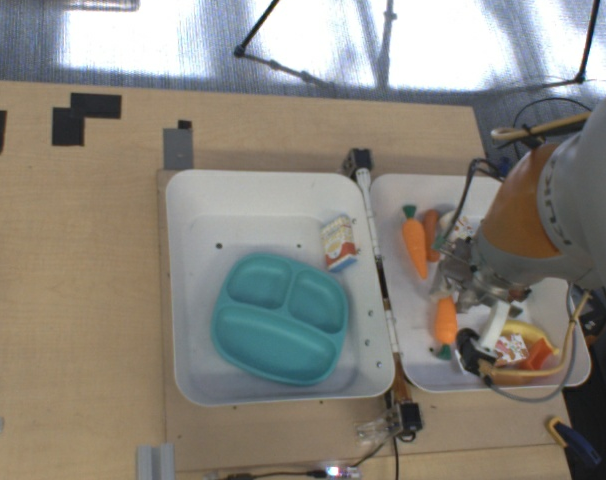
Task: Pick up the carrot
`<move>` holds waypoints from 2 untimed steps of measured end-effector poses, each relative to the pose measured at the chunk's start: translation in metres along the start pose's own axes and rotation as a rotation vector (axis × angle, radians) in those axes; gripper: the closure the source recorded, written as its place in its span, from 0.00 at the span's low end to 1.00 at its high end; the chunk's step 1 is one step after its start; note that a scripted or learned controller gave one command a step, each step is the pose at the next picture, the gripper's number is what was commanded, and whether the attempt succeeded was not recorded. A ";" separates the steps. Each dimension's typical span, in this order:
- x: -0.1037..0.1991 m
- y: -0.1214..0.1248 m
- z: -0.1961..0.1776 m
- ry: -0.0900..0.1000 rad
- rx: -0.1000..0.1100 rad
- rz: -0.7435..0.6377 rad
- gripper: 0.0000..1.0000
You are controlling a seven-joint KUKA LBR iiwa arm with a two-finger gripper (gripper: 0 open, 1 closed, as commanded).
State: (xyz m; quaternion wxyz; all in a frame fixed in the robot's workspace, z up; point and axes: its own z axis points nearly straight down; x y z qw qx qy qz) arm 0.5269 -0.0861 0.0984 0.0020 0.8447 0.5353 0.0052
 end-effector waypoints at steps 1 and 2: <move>0.058 -0.004 -0.086 -0.007 0.008 0.409 1.00; 0.058 -0.004 -0.085 -0.008 0.008 0.408 0.00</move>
